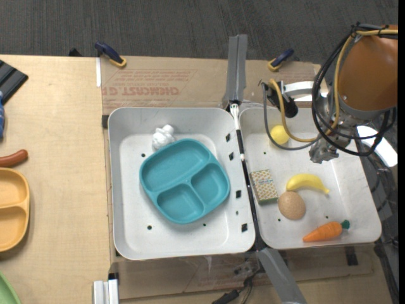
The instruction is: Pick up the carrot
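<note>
Camera view: hand (pixel 323 151) blurred among cables; carrot (pixel 325 231) fully visible.

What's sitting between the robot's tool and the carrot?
In the camera view, the banana lies between the tool and the carrot.

Robotics lab, plywood bench (pixel 57 100), clamped cardboard sheet (pixel 158 84), two white bins (pixel 120 189), cabled arm (pixel 370 68)

Arm (pixel 370 75) enters from the right, orange band uppermost, wrapped in black and yellow cables. Wrist points down over the back right part of the right bin (pixel 373 230). Gripper (pixel 324 152) hangs low there, above the bin floor, nothing seen between its tips.
</note>
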